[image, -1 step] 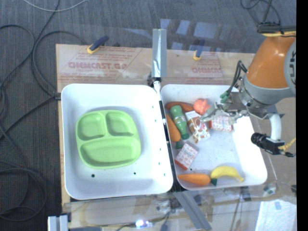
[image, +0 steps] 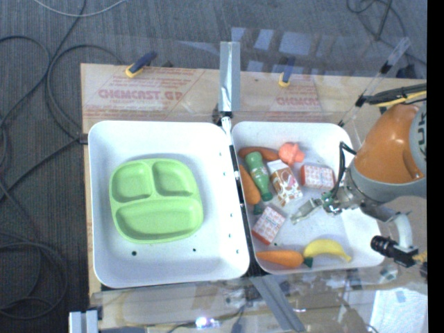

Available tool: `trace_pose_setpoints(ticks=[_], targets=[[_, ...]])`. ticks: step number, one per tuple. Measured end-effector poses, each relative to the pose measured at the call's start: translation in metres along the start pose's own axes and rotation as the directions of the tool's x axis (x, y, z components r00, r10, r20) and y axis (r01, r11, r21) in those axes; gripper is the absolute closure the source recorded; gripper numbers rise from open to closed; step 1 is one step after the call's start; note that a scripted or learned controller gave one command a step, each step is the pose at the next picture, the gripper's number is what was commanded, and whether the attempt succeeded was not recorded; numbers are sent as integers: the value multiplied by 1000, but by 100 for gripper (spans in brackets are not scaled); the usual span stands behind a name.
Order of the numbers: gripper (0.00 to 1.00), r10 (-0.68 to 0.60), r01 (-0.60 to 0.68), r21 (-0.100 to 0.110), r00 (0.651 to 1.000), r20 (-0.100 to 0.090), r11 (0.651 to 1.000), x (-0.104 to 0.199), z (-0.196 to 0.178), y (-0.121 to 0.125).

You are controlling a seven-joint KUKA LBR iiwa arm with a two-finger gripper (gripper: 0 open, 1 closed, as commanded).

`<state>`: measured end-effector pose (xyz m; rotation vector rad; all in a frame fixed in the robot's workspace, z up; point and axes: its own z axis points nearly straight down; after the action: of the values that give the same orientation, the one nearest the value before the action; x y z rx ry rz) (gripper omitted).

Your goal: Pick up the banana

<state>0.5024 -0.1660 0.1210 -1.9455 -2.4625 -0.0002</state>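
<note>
Banana (image: 327, 250) lies flat near the front edge of the right bin (image: 361, 245), yellow, curved, dark stem tip pointing left, nothing on top of it. Just left of it, almost touching the stem end, an orange carrot (image: 279, 258) lies along the same front wall. Gripper (image: 309, 210) sits above the bin middle, up and left of the banana and apart from it, metal fingers pointing left; cannot tell how far open, nothing seen between them. Grey arm with orange band (image: 388, 151) comes in from the right. Just left of the gripper tip, a small red-and-white box (image: 269, 224), a patterned carton (image: 285, 184) above it, a green bottle (image: 259, 174), and a second carrot (image: 249, 184) along the divider. Behind the gripper, a red box (image: 318, 176) and a pink toy (image: 292, 152) near the back wall. Left bin (image: 111, 269) holds a green divided plate (image: 157, 200). Table (image: 159, 96) behind has clamps; cables on the floor.
</note>
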Motion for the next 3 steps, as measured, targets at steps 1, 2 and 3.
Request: trace_pose_setpoints(ticks=[1,2,3], targets=[[0,0,0,0,1000,0,1000,0,0,0],[0,-276,276,-11,961,13,961,1,31,-14],[100,-277,277,-16,961,16,961,1,20,-12]])
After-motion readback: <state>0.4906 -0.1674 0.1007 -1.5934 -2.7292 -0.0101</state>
